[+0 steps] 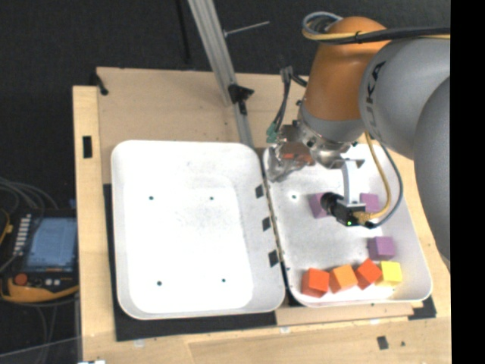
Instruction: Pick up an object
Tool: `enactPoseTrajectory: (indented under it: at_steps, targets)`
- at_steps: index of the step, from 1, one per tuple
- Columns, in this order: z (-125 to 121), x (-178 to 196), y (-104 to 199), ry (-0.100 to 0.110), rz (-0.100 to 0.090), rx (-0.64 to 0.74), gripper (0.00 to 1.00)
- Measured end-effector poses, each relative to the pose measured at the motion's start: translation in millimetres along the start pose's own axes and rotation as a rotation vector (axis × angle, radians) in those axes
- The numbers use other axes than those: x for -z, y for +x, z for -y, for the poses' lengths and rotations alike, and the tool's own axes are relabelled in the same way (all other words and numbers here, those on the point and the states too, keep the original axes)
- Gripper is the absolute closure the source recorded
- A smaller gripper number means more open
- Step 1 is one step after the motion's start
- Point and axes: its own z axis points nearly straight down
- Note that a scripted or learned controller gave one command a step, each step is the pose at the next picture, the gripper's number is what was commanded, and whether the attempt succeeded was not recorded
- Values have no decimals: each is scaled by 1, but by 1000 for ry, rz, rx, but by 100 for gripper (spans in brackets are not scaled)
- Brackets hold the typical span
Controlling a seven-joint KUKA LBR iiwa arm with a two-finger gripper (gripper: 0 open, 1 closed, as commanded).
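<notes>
From the overhead camera view, the grey arm [409,89] reaches in from the right, and its end effector [286,158] hangs over the far left corner of the right bin [420,279] — whether it is released or clenched I cannot tell. Along that bin's near edge sit blocks in a row: red-orange [315,281], orange [343,277], red [368,272], yellow [391,271]. Purple blocks lie further back — one [383,246] just behind the yellow, one [317,205] mid-bin. The left bin [129,203] sits beside it on the bench [151,105].
</notes>
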Motion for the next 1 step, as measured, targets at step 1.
enactPoseTrajectory:
  at_steps: [1]
  targets:
    - [24,-5,41,1,1,-1,100]
